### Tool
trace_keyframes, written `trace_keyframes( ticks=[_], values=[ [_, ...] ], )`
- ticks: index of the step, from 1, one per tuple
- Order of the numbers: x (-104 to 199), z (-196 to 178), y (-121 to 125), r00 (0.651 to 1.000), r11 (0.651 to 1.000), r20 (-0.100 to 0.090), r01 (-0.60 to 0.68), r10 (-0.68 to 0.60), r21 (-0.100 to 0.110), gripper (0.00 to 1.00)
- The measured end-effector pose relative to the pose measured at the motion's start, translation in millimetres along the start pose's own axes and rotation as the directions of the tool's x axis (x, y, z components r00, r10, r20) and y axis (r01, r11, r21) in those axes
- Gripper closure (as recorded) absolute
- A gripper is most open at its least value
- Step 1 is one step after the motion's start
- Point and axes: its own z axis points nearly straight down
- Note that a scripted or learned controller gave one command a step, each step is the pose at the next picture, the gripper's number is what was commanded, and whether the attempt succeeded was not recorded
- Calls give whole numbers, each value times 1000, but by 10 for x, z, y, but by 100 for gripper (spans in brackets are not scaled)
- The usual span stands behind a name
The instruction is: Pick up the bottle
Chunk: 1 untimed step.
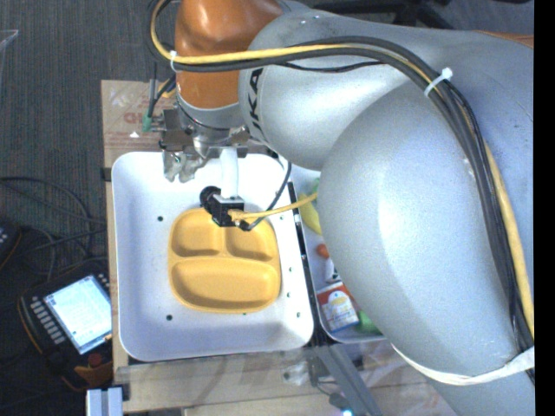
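Bottle [336,306] lay in the right bin [323,323], lower centre-right of frame, mostly hidden by the arm. Tool [184,167] hung over the left bin [139,232] at upper left, above the yellow divided tray [225,263]; opening could not be judged; nothing seen held.

The bottle [336,304] lies flat in the right bin, clear-bodied with an orange-red label, partly hidden under the arm.

Wooden surface [121,102] bearing two shallow white bins: left bin [139,267], right bin [323,319] touching alongside.
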Motion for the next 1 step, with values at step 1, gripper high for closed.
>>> trace_keyframes(
  ticks=[1],
  values=[
    [-32, 1186, -255, 977, 977, -9, -214, 214, -15, 100]
  ],
)
